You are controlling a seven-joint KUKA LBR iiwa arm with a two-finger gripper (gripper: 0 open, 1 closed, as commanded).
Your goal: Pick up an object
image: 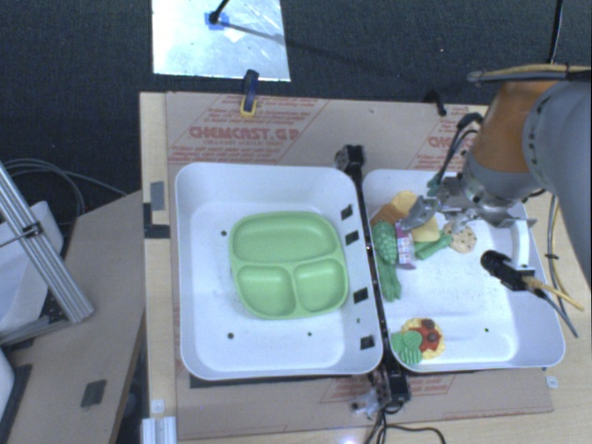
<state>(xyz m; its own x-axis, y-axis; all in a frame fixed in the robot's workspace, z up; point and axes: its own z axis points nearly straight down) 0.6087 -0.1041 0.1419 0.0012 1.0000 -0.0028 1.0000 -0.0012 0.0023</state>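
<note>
Camera view places the pincer [427, 209] over a cluster of toy food in the far left part of the right bin [481, 313]. We cannot tell whether the pincer is open or closed. The cluster comprises a yellow piece [404, 203], a green vegetable [387, 257] and a speckled cookie [463, 240], lying close together. A green toy with red and yellow topping [418, 339] lies at that bin's near left corner. Left of the right bin, a green divided plate [287, 262] sits in the left bin [203, 248].

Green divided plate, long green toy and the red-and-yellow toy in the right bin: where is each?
green divided plate [277, 237]: camera view, its large top compartment.
long green toy [388, 276]: camera view, its middle.
red-and-yellow toy [419, 338]: camera view, its centre.
</note>
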